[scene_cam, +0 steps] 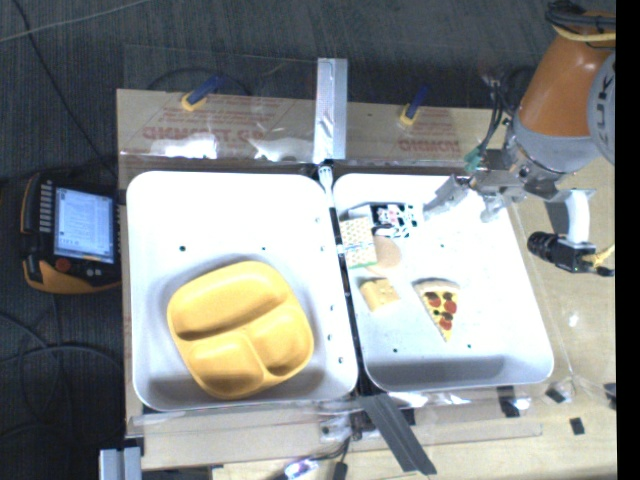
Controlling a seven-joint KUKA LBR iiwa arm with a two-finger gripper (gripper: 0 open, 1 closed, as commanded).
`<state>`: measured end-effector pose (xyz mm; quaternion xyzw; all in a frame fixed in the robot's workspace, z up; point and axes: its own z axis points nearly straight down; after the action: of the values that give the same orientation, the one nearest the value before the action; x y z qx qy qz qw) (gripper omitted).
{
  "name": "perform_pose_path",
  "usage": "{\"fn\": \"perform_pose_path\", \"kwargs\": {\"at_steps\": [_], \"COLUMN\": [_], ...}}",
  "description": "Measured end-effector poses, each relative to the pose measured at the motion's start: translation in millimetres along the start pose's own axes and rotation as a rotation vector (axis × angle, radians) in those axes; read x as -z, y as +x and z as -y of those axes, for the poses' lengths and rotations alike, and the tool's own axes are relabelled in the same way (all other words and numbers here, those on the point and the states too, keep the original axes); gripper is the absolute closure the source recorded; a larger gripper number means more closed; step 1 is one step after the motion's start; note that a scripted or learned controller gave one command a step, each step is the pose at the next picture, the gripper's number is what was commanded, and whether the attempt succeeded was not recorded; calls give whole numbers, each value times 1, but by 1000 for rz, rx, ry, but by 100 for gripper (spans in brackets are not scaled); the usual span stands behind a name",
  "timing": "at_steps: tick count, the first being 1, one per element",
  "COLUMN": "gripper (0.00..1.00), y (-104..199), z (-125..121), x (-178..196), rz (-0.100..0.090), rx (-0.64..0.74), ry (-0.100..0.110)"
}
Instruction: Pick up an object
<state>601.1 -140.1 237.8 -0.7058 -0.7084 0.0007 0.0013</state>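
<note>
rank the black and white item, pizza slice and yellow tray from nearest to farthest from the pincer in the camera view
Measured from the pincer:
1. Black and white item, right bin, far end near the divider.
2. Pizza slice, right bin, toward its near side.
3. Yellow tray, left bin, across the divider.

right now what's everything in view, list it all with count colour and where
bins: two, white, side by side on the bench
tray: one, yellow, compartmented, in the left bin
pizza slice: one, toy, tan with red spots, middle of the right bin
tan block: one, right bin near its left wall
black and white item: one, upper left of the right bin
pendant: one, orange and black with a lit screen, left of the bench
arm: one, grey with an orange band, upper right
claw: one, over the right bin's upper edge
</note>
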Motion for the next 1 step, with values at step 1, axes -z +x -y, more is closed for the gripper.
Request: {"fn": "perform_pose_path", "kwargs": {"at_steps": [1], "gripper": [0], "y": [-3], "z": [3], "x": [9], "rz": [3], "rx": [-420], "ry": [0]}}
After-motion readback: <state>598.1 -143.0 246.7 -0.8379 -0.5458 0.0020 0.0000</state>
